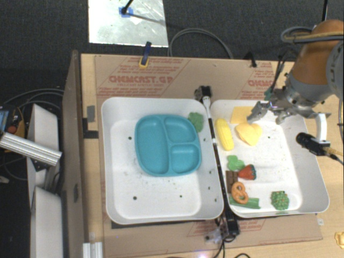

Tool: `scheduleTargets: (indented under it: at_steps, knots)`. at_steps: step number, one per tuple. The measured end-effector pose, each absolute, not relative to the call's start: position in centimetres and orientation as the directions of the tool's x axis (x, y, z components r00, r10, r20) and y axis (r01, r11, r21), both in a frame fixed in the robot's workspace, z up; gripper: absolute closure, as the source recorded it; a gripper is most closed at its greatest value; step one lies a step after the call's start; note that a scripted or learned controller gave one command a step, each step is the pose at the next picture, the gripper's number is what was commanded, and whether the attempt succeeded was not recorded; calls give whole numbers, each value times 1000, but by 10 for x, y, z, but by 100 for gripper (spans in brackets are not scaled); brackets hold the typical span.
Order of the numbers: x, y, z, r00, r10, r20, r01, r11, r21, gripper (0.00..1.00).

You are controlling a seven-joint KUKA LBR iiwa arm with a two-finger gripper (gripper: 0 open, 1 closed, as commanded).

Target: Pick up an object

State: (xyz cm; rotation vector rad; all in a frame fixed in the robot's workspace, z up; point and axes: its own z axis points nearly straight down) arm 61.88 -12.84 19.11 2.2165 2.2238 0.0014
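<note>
My gripper (269,115) hangs over the back of the right bin (303,168), open, with its two fingers spread and nothing between them. Just below its left finger lie a pale yellow wedge (241,114) and a rounded yellow lump (249,134). A yellow corn cob (224,134) rests along the bin's left wall. Nearer the front are a green leafy piece (235,162), a red strawberry (247,172), a brown block (231,178), an orange pretzel (239,192) and a green broccoli (279,200).
The left bin (121,192) holds a blue divided plate (166,144) and a small green piece (196,121) at its back right corner. A black fitting (312,143) juts over the right bin's right rim. Cables run behind the bins.
</note>
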Motion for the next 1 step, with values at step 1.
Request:
scheduleTargets:
  at_steps: [1]
  knots:
    - [627, -135, 149, -1, 1000, -1, 1000, 1, 0, 0]
